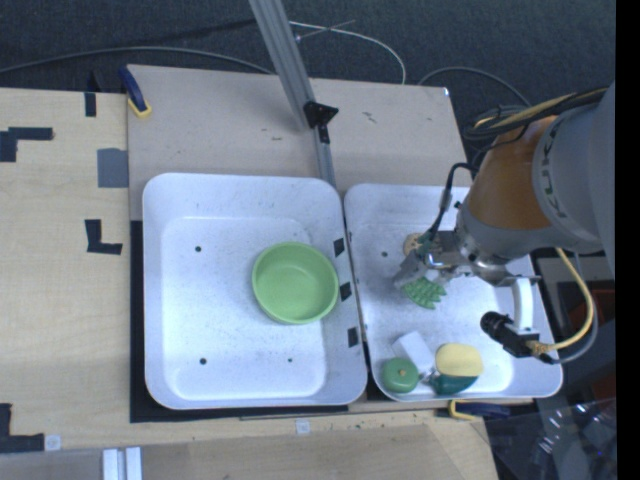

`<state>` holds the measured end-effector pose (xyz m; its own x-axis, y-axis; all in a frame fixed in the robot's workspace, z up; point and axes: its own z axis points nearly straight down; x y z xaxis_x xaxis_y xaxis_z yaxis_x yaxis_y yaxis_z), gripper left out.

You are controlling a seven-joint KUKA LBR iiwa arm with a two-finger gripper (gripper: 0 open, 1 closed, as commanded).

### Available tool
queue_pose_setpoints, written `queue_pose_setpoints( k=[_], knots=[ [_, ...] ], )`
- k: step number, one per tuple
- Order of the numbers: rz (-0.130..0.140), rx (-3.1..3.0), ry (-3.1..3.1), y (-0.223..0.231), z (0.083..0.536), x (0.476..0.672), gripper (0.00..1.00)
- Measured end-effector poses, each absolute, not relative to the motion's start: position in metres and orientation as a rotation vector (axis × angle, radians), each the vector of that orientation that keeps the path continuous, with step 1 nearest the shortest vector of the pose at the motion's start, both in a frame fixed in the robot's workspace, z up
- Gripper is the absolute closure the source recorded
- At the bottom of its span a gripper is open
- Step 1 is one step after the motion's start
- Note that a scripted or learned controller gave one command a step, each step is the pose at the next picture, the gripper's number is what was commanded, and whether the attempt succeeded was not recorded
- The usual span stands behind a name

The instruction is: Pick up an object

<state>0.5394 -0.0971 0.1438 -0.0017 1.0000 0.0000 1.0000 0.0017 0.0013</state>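
Note:
My gripper (428, 265) hangs low in the right bin (380, 218), right over a small green comb-like toy (423, 292) and a tan object (411, 242) at its far side. The arm's grey wrist and orange band (510, 183) reach in from the right. Near the bin's front edge lie a green round piece (400, 374), a small white block (413, 348) and a yellow and teal object (459, 363). A green bowl (294, 282) sits in the left bin (180, 228). Nothing can be seen held between the fingers.
A grey pole (285, 53) slants down from the top to the divider between the bins. Cables run across the dark floor behind the bench. A black fitting with a yellow cable (510, 336) sits over the right bin's right edge.

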Motion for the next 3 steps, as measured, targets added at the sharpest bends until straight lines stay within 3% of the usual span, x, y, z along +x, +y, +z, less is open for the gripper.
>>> queue_pose_setpoints(
  k=[2,3],
  knots=[
    [0.002,2.218,2.221,-0.091,0.244,0.546,1.00],
    [-0.001,2.217,2.229,-0.041,0.232,0.543,1.00]
  ],
)
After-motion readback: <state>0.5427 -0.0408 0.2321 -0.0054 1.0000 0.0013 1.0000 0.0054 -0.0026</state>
